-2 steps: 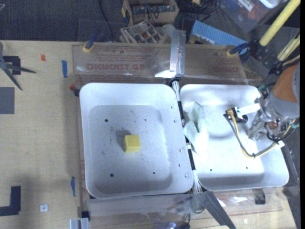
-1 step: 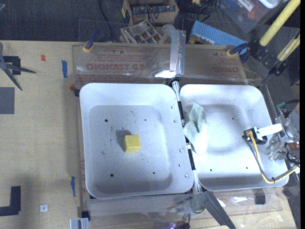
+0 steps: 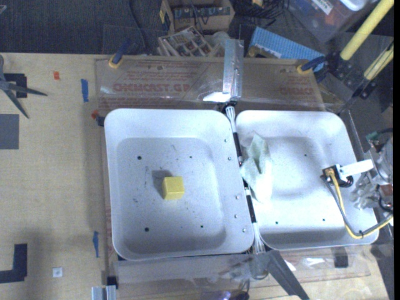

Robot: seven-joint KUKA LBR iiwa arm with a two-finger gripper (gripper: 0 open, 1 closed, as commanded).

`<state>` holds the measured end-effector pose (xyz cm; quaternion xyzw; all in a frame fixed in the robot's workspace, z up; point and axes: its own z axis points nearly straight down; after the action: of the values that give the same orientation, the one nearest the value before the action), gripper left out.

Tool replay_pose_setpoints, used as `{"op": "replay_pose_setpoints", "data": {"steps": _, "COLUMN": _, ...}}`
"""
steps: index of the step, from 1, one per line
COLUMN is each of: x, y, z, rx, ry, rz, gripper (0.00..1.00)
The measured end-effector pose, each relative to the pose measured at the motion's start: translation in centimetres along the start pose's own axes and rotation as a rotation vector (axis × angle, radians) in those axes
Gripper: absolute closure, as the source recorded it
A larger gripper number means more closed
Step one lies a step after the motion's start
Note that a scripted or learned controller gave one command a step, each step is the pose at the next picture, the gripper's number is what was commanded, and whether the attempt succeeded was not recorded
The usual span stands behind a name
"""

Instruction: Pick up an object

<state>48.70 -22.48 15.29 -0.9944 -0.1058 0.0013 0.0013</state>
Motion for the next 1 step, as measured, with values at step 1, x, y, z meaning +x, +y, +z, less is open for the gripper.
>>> {"op": "replay_pose_setpoints", "data": {"steps": 1, "x": -0.81, "y": -0.31, "z": 3.93, "rx": 0.001, "ry": -0.001, "rz": 0.014, "gripper": 1.00}}
